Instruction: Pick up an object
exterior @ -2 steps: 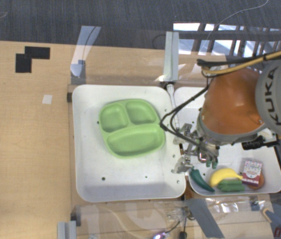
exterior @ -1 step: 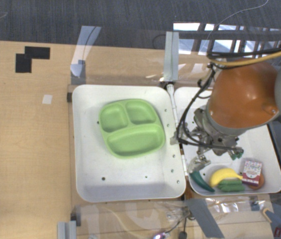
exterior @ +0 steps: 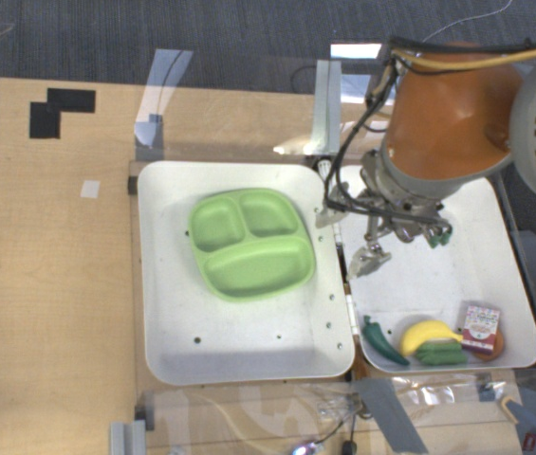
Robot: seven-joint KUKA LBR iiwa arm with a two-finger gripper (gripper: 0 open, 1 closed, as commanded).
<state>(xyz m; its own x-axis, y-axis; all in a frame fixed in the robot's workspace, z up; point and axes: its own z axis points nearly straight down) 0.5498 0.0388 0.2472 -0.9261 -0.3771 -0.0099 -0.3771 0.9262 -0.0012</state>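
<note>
My gripper (exterior: 405,245) hangs over the upper left part of the right bin (exterior: 514,254), below the orange band of the arm. Its fingers (exterior: 374,256) stand apart, open, with nothing between them. The loose objects lie together at the near edge of that bin: a yellow banana (exterior: 426,333), a dark green pepper-like piece (exterior: 381,341), a green block (exterior: 441,353) and a small red and white carton (exterior: 481,322) on top of a red round thing. All of them lie well below the gripper in the view and apart from it.
The left bin (exterior: 168,339) holds a green divided plate (exterior: 249,243) lying flat near its middle. A raised rim between the two bins runs just left of the gripper. Cables loop from the arm's wrist above the right bin.
</note>
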